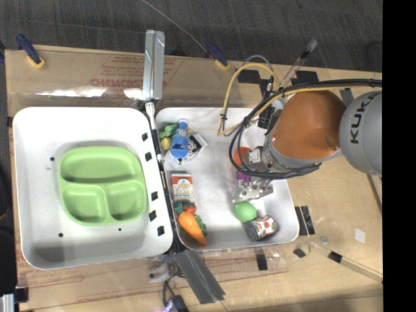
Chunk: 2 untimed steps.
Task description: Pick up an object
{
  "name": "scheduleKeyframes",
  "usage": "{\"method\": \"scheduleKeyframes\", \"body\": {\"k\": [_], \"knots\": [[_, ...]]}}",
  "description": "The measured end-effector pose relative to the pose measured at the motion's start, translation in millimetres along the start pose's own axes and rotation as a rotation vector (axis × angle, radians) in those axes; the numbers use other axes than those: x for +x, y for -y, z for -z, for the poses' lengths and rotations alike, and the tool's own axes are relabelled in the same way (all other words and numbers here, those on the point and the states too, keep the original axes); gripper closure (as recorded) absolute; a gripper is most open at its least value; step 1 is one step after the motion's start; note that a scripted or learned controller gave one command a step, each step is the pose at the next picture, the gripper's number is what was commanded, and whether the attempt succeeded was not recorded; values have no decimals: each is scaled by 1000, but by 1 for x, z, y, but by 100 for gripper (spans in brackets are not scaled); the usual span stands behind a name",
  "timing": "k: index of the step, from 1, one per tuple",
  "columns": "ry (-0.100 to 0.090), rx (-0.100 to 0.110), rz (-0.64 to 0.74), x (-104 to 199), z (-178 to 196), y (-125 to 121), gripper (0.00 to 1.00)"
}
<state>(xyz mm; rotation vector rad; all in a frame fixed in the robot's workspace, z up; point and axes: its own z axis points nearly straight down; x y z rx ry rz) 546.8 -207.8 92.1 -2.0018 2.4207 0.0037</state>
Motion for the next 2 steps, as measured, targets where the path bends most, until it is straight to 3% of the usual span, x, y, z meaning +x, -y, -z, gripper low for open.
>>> {"method": "scheduleKeyframes", "body": {"k": [1,2], "knots": [[0,-3,267,-46,-1,-52,0],[2,-2,274,-50,9,-51,100]]}}
